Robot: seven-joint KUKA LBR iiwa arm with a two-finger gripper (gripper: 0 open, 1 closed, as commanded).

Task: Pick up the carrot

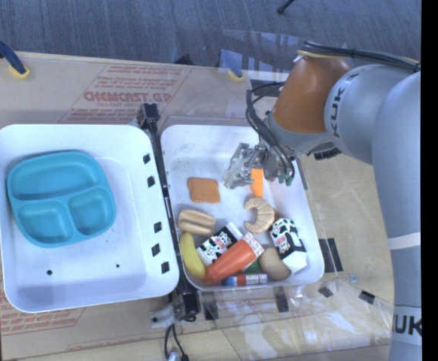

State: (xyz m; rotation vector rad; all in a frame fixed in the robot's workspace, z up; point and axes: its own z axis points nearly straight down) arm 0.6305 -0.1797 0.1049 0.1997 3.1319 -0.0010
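1. The grey arm is reaching in from the right, and its orange band is hanging over the far right corner of the right bin.
2. The gripper is hovering over the far half of that bin, nearer its right edge than its left. From this slant it cannot be told whether it is open or closed.
3. A small orange block is showing just under the gripper's tip. It cannot be told whether the gripper is gripping it or whether it is lying on the bin floor.
4. The carrot is lying at the near edge of the right bin, about midway along it, slanting with its thick end toward the right. It is well apart from the gripper and nothing is gripping it.
5. Two cow-patterned cartons are flanking the carrot: one is touching its left side, and the other is sitting nearer the right edge.
6. A yellow banana is lying along the left edge near the near left corner, with a bread roll just beyond it.
7. A croissant is resting toward the right edge, between the gripper and the carrot.
8. A flat brown square is lying near the bin's middle, left of the gripper.
9. A brownish rounded piece is sitting right of the carrot against the near edge.
10. The left bin is carrying a blue divided plate toward its left edge.
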